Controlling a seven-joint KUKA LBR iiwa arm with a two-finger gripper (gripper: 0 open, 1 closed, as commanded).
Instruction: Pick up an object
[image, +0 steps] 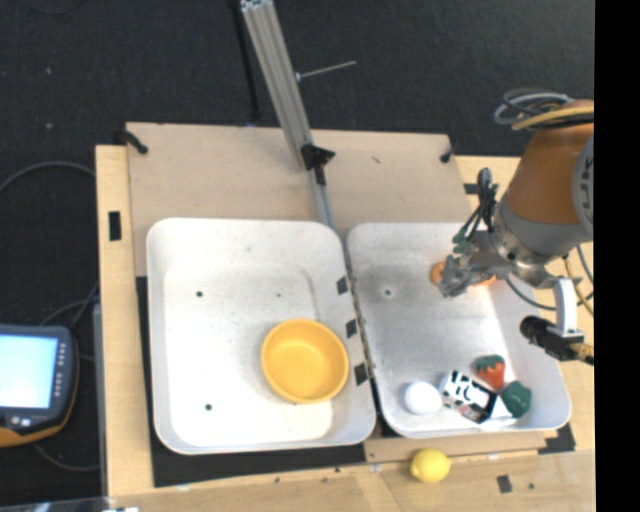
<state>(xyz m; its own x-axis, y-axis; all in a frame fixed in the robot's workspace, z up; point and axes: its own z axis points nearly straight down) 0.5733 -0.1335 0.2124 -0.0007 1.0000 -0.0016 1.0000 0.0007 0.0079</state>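
Closing on the orange object (440, 271) cleanly means we keep the tool (455, 277) centred over it and descend straight; how far the tool is spread we cannot tell from this slant. That object lies in the right bin (400, 250), near its upper right, touching or just beside the tool. Along the near edge sit a white ball (422, 398), a black-and-white toy (468, 395) and a green piece (516, 400). Our left bin (200, 250) holds a yellow bowl (304, 360).

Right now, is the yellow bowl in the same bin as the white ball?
No, the yellow bowl sits in the left bin; the white ball lies in the right bin.
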